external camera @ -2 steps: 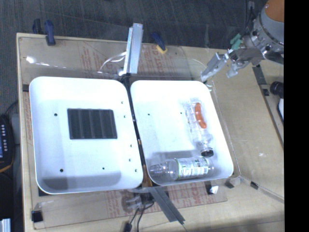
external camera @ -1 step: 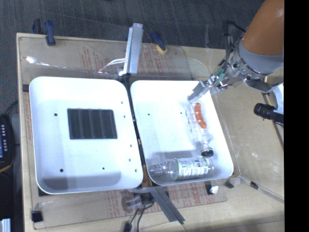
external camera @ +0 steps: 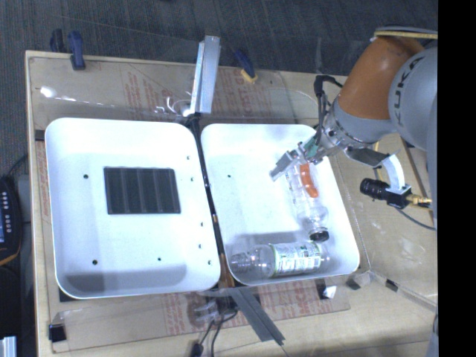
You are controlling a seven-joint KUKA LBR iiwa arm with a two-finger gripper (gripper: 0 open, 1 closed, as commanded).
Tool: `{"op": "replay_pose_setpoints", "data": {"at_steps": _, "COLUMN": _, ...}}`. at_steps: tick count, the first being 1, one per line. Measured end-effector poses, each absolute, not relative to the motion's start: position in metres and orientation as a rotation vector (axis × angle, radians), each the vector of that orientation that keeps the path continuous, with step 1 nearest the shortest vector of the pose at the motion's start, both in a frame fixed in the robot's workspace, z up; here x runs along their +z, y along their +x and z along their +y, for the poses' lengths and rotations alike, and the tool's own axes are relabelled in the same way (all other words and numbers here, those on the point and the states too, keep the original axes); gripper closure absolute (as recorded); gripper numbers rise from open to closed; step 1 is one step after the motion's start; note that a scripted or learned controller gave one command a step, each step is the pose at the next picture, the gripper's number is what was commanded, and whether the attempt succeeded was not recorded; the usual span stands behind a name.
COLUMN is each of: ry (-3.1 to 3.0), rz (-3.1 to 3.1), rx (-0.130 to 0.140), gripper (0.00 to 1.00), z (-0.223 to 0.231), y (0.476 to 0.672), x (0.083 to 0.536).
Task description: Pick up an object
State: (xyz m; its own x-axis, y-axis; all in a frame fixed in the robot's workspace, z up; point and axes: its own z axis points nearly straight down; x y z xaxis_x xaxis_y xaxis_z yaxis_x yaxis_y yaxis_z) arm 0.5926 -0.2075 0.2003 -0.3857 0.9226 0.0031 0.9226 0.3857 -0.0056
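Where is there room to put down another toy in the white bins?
The left bin has bare floor all around the dark ridged mat. The right bin is bare along its left side. Its right side and near edge are crowded by two clear bottles and the gripper.

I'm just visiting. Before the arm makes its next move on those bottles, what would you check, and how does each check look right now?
1. Gripper over the right bin: ok.
2. Target within reach: ok, the clear bottle with the orange patch lies just below the gripper.
3. Bottle between the fingers: cannot tell.
4. Neighbours clear: ok, the labelled bottle lies apart, along the near wall.
5. Room around the target: not ok, it lies close to the bin's right wall.
6. Left bin: ok, its dark tray is far from the arm.
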Motion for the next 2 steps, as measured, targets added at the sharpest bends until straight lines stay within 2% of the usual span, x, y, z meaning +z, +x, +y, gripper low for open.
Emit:
{"op": "replay_pose_setpoints", "data": {"at_steps": 1, "ry": -1.727, "rz": -2.626, "rx": 0.0, "gripper": 0.0, "z": -0.21, "y": 0.611, "x": 0.204}}
{"op": "replay_pose_setpoints", "data": {"at_steps": 2, "ry": -1.662, "rz": -2.668, "rx": 0.001, "gripper": 0.0, "z": -0.209, "y": 0.635, "x": 0.172}}
